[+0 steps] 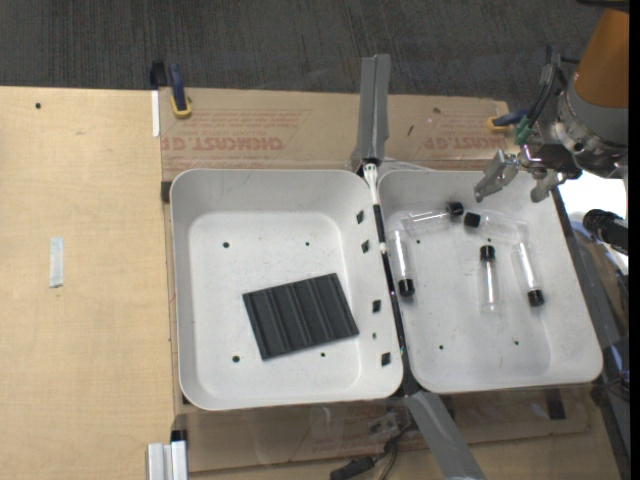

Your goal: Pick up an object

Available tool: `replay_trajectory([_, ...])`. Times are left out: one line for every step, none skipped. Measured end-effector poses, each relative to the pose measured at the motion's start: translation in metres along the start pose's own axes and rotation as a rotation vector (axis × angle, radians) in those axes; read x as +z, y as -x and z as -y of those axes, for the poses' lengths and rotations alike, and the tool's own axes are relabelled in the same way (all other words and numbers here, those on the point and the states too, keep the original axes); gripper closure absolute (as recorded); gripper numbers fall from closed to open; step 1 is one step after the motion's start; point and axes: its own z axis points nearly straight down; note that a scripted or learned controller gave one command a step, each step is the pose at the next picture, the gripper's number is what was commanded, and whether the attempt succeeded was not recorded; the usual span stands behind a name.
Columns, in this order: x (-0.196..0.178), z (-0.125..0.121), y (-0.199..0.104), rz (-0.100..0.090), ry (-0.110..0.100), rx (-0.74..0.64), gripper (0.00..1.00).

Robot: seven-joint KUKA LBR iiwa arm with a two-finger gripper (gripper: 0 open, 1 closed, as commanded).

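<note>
Right now I am hovering my gripper [519, 176] over the back right corner of the right bin [560, 368], with my fingers [492, 182] spread wide and nothing between them. I am holding high and open like this because I am not yet committed to any one target, and open fingers let me drop straight around whatever I choose.

Below me, several clear tubes with black caps are lying flat on the bin floor: one tube [403, 261] is resting along the left wall, another tube [488, 276] is sitting near the middle, a third tube [527, 273] is just to its right, and a capped tube [435, 214] is lying crosswise near the back. The nearest to my fingers is that back one, so I judge it the likeliest pick.

Over in the left bin [200, 368], a dark ribbed plate [300, 315] is lying flat, well apart from me.
</note>
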Motion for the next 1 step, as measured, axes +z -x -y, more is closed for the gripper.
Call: replay_trajectory([0.1270,0.0324,0.0569,-0.001,0.001,-0.039,0.00])
